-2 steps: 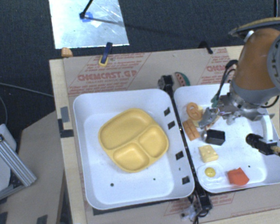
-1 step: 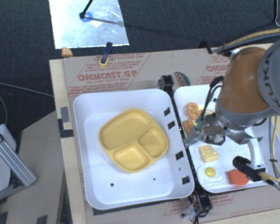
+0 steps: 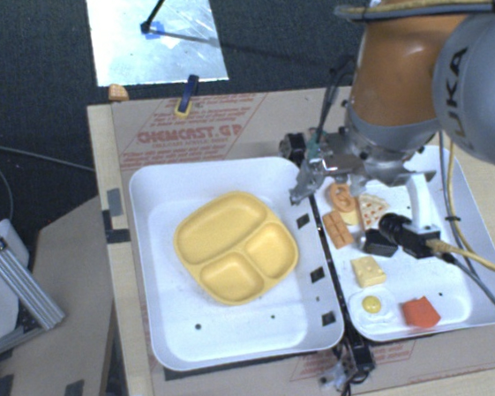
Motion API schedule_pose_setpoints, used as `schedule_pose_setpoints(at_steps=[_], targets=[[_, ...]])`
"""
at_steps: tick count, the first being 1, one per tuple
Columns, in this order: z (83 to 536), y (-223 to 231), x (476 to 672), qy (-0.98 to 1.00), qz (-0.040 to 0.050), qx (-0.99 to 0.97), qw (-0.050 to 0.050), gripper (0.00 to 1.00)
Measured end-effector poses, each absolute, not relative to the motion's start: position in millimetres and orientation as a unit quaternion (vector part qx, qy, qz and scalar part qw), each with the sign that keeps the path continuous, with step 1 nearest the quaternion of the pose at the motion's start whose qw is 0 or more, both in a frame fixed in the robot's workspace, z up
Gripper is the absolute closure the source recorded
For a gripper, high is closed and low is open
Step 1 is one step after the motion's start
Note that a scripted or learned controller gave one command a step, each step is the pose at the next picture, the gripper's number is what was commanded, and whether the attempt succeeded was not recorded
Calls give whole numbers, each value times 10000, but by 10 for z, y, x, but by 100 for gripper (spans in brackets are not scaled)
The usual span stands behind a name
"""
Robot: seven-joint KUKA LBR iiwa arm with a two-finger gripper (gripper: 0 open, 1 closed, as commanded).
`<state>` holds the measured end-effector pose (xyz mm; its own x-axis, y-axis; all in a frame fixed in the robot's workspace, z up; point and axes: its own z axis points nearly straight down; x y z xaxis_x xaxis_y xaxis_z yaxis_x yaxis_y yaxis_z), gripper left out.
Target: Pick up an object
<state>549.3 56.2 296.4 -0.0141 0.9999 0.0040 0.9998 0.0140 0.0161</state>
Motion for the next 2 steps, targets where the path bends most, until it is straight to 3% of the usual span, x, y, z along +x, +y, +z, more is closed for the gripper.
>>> schedule_pose_setpoints(at_steps=[1, 2], targets=[[3006, 507, 5472, 7097, 24, 7045, 17, 100], [3876, 800, 4854, 7103, 51, 7039, 19, 100]])
